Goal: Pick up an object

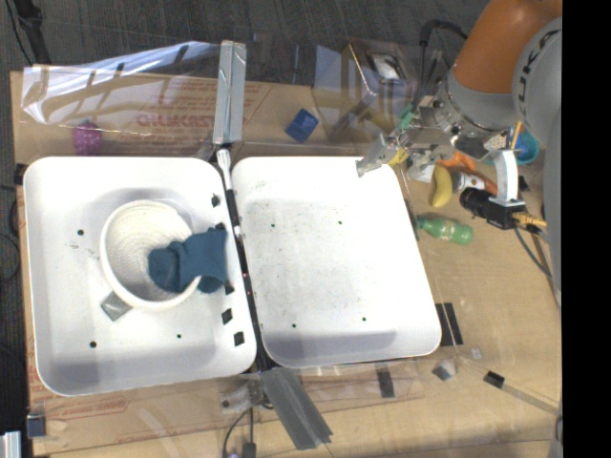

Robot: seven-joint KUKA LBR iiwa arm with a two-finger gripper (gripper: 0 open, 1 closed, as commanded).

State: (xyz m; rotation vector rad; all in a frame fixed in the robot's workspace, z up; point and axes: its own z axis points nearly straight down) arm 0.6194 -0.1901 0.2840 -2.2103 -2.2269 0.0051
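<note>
Claw [382, 156] hangs over the right bin's [334, 342] far corner, its grip state impossible to tell.

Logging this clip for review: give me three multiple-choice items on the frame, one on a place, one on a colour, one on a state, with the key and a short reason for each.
1. Where does the white bowl lie?
A. In the left bin
B. In the right bin
C. On the bench behind the bins

2. What colour is the cloth hanging over the bowl's rim?
A. Red
B. Dark blue
C. Yellow

3. Where is the gripper in relation to the bins?
A. Down inside the left bin, on the cloth
B. Pressed on the middle of the right bin's floor
C. At the right bin's far right corner, over the rim

Key: 1 A, the bowl sits in the left bin's middle. 2 B, the crumpled cloth is dark blue against the white bowl. 3 C, the gripper's tip shows at the far right corner, away from bowl and cloth.
</note>
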